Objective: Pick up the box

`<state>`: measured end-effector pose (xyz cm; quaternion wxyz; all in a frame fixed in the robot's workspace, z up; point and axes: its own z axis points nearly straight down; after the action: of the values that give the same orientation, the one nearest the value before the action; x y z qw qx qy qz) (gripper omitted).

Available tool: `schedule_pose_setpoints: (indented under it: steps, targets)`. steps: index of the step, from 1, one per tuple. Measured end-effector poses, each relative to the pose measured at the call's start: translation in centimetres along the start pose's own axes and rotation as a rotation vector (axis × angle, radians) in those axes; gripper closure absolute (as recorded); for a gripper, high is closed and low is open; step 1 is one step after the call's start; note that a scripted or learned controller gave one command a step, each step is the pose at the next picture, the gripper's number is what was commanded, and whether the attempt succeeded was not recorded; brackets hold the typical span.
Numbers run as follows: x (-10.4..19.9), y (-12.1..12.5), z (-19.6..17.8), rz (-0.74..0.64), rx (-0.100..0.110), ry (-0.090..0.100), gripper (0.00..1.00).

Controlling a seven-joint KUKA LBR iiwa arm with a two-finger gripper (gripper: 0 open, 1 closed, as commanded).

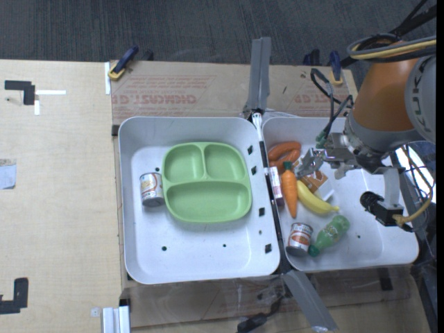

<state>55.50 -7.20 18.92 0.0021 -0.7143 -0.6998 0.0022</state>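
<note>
box [317, 180] lies in the right bin [388, 252], partly under the gripper [309, 164], beside a banana [313, 198] and carrot [289, 194]; fingers look slightly parted just above it, gripping nothing i can see; left bin [132, 207] holds a green tray [207, 182].

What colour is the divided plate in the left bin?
Light green plate, seen in the camera view.

Green divided plate [207, 182], orange carrot [290, 194], yellow banana [314, 198], green bottle [329, 233].
</note>
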Motion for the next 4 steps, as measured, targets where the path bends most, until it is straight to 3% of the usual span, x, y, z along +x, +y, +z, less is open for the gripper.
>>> schedule_pose_setpoints:
  steps: [1, 2, 3, 4]
  targets:
    - [-2.15, -5.42, 9.6, -0.051, -0.002, 0.001, 0.0]
    - [-2.16, -5.43, 9.61, -0.051, -0.002, 0.0, 0.0]
    - [-2.27, -5.43, 8.82, -0.046, 0.0, 0.0, 1.0]
    - [-2.28, -5.43, 8.82, -0.047, 0.0, 0.0, 0.0]
